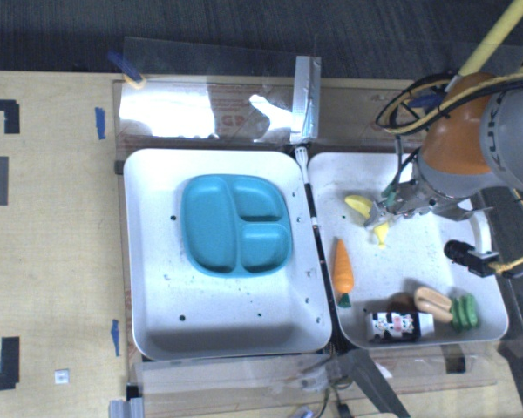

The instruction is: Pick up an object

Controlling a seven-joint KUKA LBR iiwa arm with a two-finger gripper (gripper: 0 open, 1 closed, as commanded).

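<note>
Camera view: yellow banana (359, 205) in the right bin (497, 320), gripper (389, 205) just beside it.
Whether the gripper is spread or pressed together cannot be told. Nearby lie an orange carrot (343, 268), a small bottle (399, 325) and a green toy (465, 312); a blue divided tray (236, 225) sits in the left bin (148, 259).

We can read no text anywhere; the small bottle's (399, 324) label, lying below the gripper (390, 205), is too blurred.
</note>
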